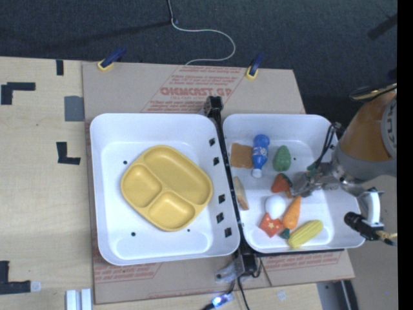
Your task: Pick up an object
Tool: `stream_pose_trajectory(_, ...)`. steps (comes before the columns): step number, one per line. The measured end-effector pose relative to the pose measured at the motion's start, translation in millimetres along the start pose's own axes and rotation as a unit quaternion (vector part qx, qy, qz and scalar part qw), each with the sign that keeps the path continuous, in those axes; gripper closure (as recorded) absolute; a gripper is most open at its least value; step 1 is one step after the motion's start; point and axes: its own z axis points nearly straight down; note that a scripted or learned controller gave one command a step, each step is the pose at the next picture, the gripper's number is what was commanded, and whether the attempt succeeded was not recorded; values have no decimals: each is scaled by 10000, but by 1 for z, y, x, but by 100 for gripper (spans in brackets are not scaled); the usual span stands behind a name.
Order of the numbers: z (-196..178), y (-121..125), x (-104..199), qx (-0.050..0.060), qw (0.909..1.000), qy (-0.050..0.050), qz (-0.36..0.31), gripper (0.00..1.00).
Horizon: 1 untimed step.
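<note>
End effector [302, 185] sitting low in right bin [322, 126], beside strawberry [279, 183] and carrot [292, 211]; grip state: cannot tell. Corn [305, 233] crowding near rim. Left bin [103, 173] carrying smooth yellow divided plate [166, 187], open margins around.

Red print ran across the cardboard sheet [193, 86] under the two bins, above their far edges. It was upside down to the camera and slanted. The big line looked like "CHEMCAST GP", though that reading was not certain. Smaller red lines above and below it were too small to read. More red print showed on the cardboard's near edge, below the bins, and was also unreadable. The blue bottle [260, 152] in the right bin had a white label, but its text could not be made out.
</note>
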Motion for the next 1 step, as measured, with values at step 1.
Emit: stream_pose_trajectory(1, -56, -6, -6, 17, 10000, -31, 14, 100)
